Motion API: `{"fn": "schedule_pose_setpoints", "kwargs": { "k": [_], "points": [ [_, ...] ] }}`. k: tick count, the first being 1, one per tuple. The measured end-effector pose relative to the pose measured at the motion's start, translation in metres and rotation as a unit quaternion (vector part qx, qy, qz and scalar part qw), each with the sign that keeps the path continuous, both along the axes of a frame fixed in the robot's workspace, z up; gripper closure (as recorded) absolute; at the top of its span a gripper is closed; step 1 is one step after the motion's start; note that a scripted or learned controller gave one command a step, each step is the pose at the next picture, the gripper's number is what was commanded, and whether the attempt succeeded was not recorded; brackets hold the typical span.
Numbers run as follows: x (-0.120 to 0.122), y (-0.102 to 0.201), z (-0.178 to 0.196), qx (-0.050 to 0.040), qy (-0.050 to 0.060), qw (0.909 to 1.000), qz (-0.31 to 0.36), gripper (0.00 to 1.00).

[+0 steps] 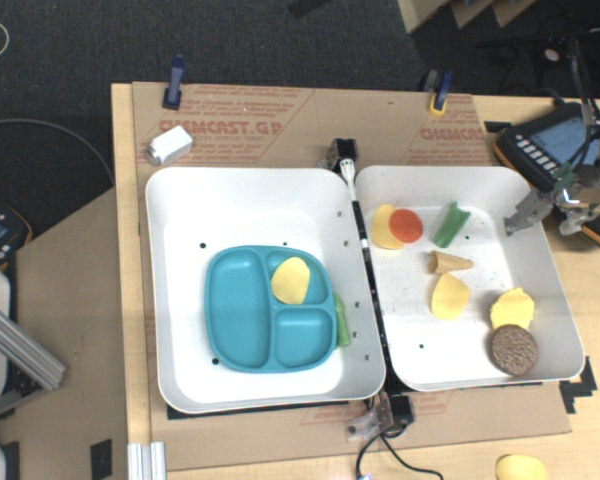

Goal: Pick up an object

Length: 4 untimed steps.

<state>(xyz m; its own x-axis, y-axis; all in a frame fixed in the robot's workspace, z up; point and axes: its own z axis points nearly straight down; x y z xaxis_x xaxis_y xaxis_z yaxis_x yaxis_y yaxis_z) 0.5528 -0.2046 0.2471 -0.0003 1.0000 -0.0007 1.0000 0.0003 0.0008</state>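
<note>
Hovering at the right bin's (555,268) far edge, the gripper (525,213) (open or closed, I cannot tell) is risking a miss, since the green block (449,225) is lying tilted nearby.

L bin (170,298) holds a tray (242,313) w/ a chip (291,281) in its rear compartment; R bin (550,298) holds a ball (406,225), cone (448,262), cookie (513,349) near front.
</note>
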Motion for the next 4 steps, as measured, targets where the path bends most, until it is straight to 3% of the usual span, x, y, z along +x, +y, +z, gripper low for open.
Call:
{"fn": "schedule_pose_setpoints", "kwargs": {
  "k": [1,2,3,4],
  "points": [
    [0.001,0.000,0.011,-0.0009,-0.002,1.0000,0.001,1.00],
    [0.011,0.075,0.165,-0.0009,-0.010,0.9999,0.005,1.00],
    [-0.003,0.109,0.298,-0.0010,-0.010,0.9999,0.002,1.00],
    [-0.048,0.174,0.192,0.0017,0.007,1.0000,0.003,1.00]
  ]
}}
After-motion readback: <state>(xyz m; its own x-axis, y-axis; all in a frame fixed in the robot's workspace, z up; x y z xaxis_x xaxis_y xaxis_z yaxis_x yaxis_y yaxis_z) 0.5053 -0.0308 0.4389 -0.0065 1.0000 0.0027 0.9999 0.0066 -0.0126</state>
